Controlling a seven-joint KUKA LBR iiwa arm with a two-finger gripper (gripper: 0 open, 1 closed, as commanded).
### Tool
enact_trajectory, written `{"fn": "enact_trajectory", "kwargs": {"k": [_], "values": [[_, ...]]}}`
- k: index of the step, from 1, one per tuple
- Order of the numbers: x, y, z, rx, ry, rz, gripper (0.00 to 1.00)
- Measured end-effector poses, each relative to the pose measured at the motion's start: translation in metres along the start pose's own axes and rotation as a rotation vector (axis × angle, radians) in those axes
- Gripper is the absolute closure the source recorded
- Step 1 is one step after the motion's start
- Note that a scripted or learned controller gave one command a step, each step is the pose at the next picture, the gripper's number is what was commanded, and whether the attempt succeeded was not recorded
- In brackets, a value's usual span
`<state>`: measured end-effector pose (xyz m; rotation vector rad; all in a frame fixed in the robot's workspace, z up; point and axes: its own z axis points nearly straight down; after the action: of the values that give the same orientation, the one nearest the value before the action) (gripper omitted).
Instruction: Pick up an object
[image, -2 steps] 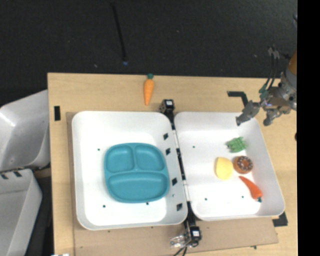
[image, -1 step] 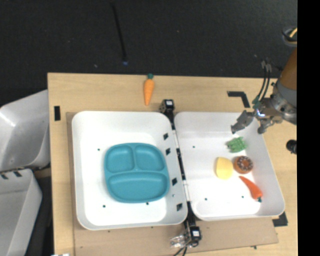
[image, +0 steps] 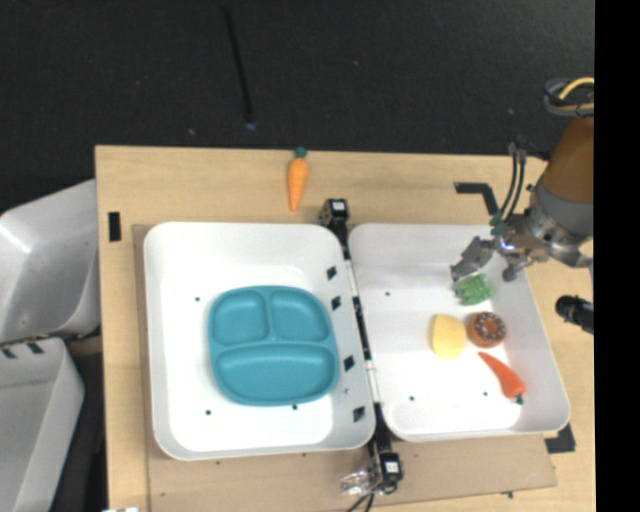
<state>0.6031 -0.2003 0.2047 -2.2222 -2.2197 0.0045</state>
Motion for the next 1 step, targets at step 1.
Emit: {"fn": "enact_trajectory", "kwargs": {"k": [1], "values": [[0.0002, -0.0002, 0.0421, 0.000, 0.000, 0.002, 0.00]]}}
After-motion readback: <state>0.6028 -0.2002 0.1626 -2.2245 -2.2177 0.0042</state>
